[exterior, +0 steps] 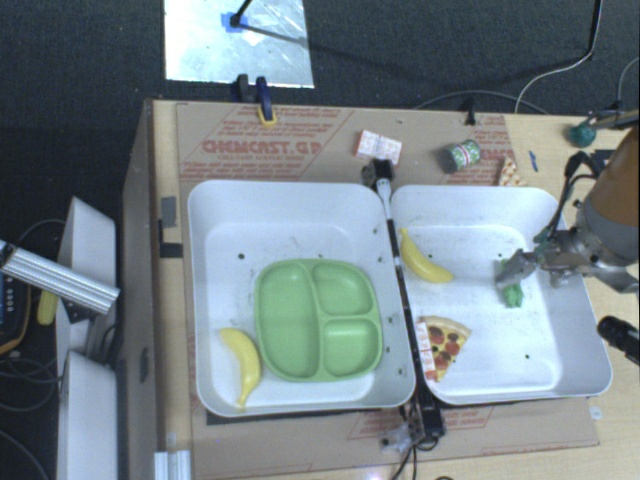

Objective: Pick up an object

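The left bin (205, 268) holds a banana (242, 364) at seven o'clock beside a green plate (320, 319) at centre. In the right bin (570, 368), a second banana (424, 262) lies at ten o'clock against the divider and a pizza slice (441, 345) at seven. At three o'clock the end effector (518, 268) hangs low over a small green toy (514, 294), likely its target; how wide it stands I cannot tell. The tabletop (290, 143) beyond carries a can (463, 155) at twelve.
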Controlling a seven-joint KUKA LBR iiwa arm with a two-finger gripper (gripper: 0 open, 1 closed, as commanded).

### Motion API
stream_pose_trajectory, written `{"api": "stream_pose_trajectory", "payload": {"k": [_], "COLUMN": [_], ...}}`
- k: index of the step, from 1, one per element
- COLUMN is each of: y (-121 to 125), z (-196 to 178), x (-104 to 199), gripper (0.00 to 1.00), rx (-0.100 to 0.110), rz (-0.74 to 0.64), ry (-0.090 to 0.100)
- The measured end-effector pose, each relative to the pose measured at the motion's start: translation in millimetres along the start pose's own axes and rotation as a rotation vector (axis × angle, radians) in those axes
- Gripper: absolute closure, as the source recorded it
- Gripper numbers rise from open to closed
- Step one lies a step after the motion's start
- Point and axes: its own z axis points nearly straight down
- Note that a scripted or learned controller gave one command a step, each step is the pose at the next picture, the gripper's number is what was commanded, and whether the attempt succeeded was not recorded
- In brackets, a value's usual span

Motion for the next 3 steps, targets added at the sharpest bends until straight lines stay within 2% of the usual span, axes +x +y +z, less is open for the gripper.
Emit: {"api": "stream_pose_trajectory", "payload": {"k": [1, 2, 3], "y": [29.5, 31.7, 27.6], "z": [108.5, 96.2, 37.1], "x": [-26.7, -27.2, 42.5], "gripper": [0.0, 1.0, 1.0], "rx": [0.005, -0.002, -0.001], "rz": [0.002, 0.001, -0.002], "ry": [0.001, -0.001, 0.001]}}
